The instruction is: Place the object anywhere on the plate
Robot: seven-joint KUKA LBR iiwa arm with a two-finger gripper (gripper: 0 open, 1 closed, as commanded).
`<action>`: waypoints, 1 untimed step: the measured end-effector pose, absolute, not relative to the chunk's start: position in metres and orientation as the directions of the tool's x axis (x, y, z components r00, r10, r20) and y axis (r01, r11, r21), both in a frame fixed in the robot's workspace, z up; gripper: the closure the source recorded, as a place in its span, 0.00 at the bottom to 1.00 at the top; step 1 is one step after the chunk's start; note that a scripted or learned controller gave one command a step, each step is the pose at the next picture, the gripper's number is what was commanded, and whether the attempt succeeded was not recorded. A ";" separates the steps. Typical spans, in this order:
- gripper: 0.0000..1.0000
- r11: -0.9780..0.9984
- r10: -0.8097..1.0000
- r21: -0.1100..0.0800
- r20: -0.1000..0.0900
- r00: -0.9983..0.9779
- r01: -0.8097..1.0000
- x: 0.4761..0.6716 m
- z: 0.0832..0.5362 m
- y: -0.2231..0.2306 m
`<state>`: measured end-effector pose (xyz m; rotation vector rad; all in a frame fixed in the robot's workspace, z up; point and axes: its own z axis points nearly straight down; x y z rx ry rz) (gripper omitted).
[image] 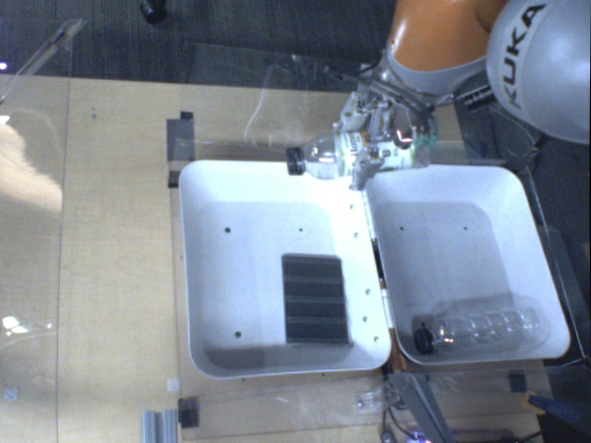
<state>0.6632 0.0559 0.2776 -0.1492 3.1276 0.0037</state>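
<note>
The gripper hangs over the far end of the seam where the two white bins meet, under the arm's orange band. A small clear bottle with a black cap shows at its tip, lying on its side just past the far rim of the left bin; the cap points away from the arm, toward the view's left. The bottle looks pinched at its base end between the fingers, though the glare on the clear plastic and the clutter of the wrist make the contact itself hard to read, so I take that as likely rather than certain.

The plate is the dark ribbed rectangle lying flat on the floor of the left bin, near that bin's near wall and toward the side that borders the seam. From the gripper it lies toward the camera and slightly left, with its long axis running from far to near. The bottle's long axis runs crosswise to that, so if carried as it is, it would settle across the ribs.

A second, larger clear bottle rests on its side in the near corner of the right bin, well apart from the plate, its dark cap pointing toward the seam.
</note>
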 end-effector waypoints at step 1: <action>1.00 0.998 0.062 0.003 -0.010 -0.998 0.062 0.667 0.352 0.037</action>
